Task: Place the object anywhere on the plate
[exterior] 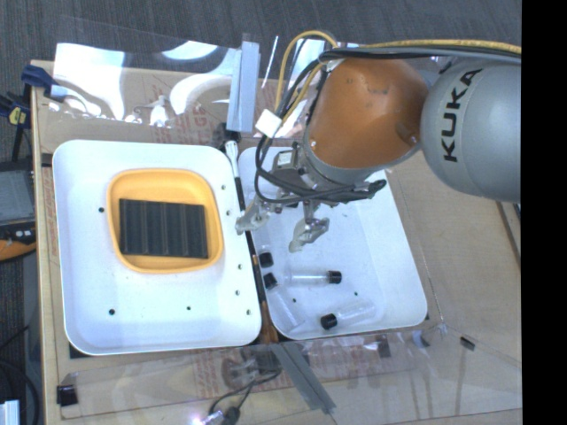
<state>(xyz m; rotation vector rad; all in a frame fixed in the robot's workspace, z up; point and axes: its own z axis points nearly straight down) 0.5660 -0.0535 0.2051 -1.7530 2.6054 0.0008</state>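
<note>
My orange band looks glossy; both bins are smooth white plastic; the yellow plate looks matt.

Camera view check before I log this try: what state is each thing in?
Plate: yellow, in the left bin, bearing only a dark ribbed insert.
Upper vial: clear, black cap, lying flat in the right bin.
Lower vial: same, lying flat, nearer the front wall.
Pincer: above the right bin, open, holding nothing.
</note>
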